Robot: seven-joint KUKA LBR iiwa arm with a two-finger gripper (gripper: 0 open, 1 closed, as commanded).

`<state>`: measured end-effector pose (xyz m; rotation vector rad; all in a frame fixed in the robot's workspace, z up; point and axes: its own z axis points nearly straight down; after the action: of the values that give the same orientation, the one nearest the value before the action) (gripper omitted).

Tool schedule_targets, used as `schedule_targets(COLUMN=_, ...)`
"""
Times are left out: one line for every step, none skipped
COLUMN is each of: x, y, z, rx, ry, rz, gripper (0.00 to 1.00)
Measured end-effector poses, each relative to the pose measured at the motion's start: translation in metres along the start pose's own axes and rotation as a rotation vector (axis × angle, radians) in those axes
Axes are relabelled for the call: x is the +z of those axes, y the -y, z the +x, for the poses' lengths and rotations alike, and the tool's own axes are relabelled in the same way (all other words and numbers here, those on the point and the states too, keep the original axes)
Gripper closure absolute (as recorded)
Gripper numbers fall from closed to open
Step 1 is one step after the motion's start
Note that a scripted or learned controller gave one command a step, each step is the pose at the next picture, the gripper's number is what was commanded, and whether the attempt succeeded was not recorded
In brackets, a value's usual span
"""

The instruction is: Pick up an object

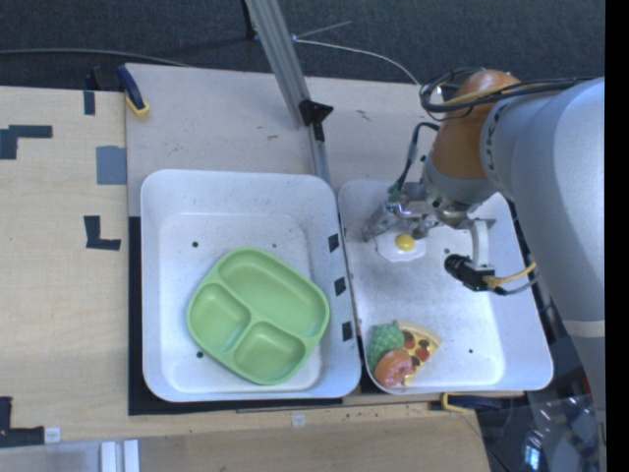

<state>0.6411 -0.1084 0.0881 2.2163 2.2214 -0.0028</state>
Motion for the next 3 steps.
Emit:
schedule_targets(x=-0.013, y=-0.001, z=0.001, rx=-0.002, ry=-0.002, rz=-0.002, gripper=1.00)
schedule_targets(x=-0.069, y=0.005, z=0.008, rx=0.000, ry=-0.004, rz=-0.002, gripper=1.00)
schedule_targets(x=-0.131, y=0.004, z=0.004, rx=0.001, ry=-0.003, rz=-0.003, gripper=1.00)
